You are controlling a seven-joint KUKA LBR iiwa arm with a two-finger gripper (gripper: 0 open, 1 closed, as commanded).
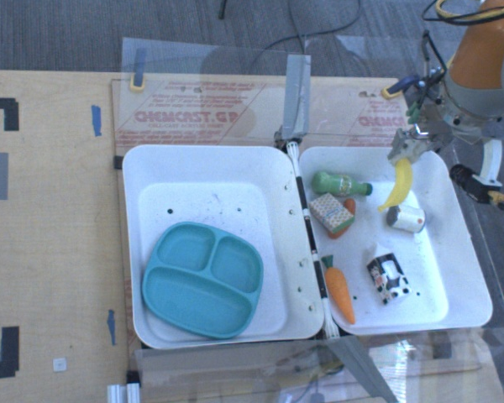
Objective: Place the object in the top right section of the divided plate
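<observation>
Down at the near edge of the right bin, an orange carrot lies along the divider, and beside it sits a small black-and-white toy cow. Up at the far end, a yellow banana hangs below the gripper, its top end reaching up to the gripper's tip and its lower end over the bin floor; whether the fingers are actually clamped on it cannot be told from this angle. Just below the banana rests a small white cup on its side. Left of that, a green bottle lies flat, and a small printed box sits tilted against something red near the divider. Across in the left bin, the teal divided plate lies flat near the front, all three sections bare, well apart from the banana. Above the gripper, the grey arm with its orange band comes in from the right.
</observation>
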